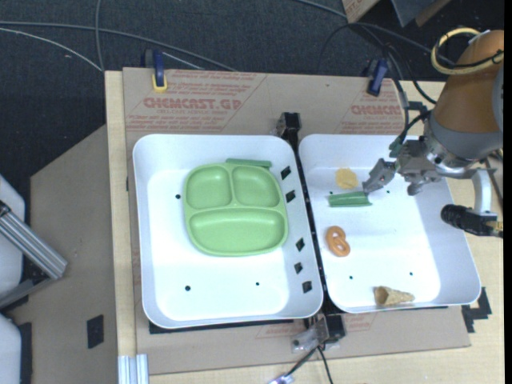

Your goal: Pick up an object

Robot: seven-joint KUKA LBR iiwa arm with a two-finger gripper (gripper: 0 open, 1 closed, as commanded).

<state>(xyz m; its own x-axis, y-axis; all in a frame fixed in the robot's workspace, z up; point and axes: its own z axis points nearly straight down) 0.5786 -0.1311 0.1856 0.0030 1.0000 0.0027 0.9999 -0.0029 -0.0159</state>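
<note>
The setting is a robotics laboratory test cell. A flat board [240, 94] printed with a product name serves as the bench top and is fixed at its far edge by two clamps [159, 69]. Two shallow white bins [160, 238] sit side by side on it. Loose cables [104, 22] run across dark carpet [48, 102]. A grey and orange industrial arm [468, 94] reaches in from the right.

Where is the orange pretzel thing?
The orange pretzel lies in the right bin, near its left wall, just below the green strip and well above the tan wedge.
</note>
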